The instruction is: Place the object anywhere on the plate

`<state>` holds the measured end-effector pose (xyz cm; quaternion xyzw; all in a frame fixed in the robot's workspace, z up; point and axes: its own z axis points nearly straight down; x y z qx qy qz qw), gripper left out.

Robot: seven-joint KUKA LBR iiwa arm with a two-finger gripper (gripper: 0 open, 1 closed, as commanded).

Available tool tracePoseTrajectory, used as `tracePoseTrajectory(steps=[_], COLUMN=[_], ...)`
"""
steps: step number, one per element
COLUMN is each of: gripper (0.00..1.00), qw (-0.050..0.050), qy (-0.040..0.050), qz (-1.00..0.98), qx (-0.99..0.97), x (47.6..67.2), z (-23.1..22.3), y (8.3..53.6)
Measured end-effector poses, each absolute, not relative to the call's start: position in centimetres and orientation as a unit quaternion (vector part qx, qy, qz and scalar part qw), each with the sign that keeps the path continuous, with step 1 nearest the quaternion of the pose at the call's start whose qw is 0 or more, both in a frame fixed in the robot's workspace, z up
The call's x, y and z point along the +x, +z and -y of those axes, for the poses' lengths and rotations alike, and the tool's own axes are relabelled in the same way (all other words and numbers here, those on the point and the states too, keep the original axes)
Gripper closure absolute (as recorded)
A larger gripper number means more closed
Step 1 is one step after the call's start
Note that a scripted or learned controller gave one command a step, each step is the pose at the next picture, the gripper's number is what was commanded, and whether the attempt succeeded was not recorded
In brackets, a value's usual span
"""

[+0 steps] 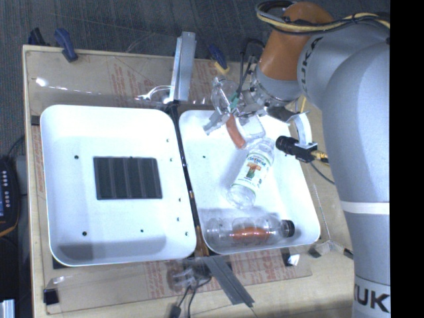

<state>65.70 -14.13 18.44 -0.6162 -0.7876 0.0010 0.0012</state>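
Up near the far edge of the right-hand bin (308, 207), the claw (228, 114) hangs low off the grey arm (344, 78), just past the orange band (288, 42). From where I stand I cannot tell whether it is open or closed; its metal parts blur together there. A small reddish, sausage-shaped piece (234, 133) sits right under it, touching or nearly so, and I can't say whether it is gripped.

Just beside that, a clear plastic bottle with a white cap and a red and green label (252, 172) lies tilted across the middle of the same bin. Another clear bottle with a dark cap (248, 230) lies on its side along the near wall, something orange showing through it.

The left-hand bin (59, 177) holds a dark ribbed rectangular plate (128, 177), lying flat in its middle, well apart from both bottles.
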Motion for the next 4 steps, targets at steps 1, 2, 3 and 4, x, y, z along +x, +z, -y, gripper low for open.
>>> tracePoseTrajectory(steps=[1, 2, 3, 4], gripper=[1.00, 1.00, 1.00, 1.00], qw=[0.002, 0.003, 0.002, 0.002], qy=[0.0016, 0.0022, 0.0018, 0.0017], qz=[0.782, 0.817, 0.804, 0.811], qx=[-0.623, -0.576, -0.595, -0.585], x=[62.8, 60.8, 64.9, 57.3], z=[7.7, 1.5, 1.5, -2.7], y=[19.1, 19.0, 19.1, 22.9])
